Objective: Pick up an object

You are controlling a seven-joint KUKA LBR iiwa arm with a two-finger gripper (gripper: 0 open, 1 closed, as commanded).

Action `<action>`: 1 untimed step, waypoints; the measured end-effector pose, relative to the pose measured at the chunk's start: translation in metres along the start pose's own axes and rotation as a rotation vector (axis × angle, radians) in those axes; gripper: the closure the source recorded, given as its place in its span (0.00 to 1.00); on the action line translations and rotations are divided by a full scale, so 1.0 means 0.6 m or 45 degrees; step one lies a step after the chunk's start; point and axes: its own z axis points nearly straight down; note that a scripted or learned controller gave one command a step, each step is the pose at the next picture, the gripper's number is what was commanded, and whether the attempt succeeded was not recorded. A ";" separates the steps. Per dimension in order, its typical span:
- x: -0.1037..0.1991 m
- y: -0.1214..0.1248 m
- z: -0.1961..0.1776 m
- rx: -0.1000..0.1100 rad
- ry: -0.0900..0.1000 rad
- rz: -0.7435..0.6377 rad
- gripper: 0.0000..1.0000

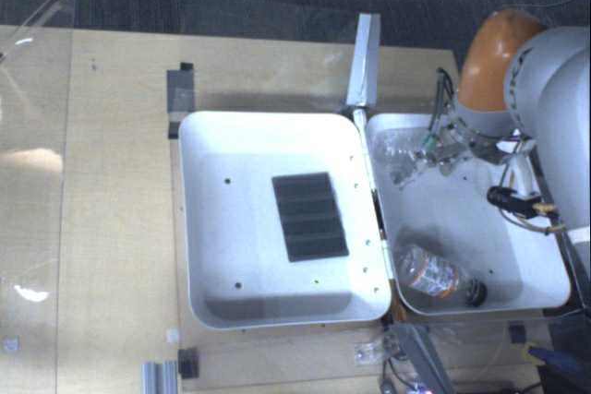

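Claw [417,163]: grip state unclear | arm reaches from right, low over right bin [480,240]

The arm [545,78] enters from the right edge of the view, its bulky grey body filling the upper right corner. Just ahead of that grey section sits the rounded orange band [489,55], which marks the stretch above the wrist. From there the wrist slants down and to the left, ending in the end effector [417,157], a cluster of dark metal parts and thin cables pointing left and slightly down. Black cables loop beside the wrist, and a dark connector hangs off the lower side of the arm. The tip is small and blurred.
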 end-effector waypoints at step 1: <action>-0.075 -0.016 -0.104 -0.058 0.011 0.360 0.00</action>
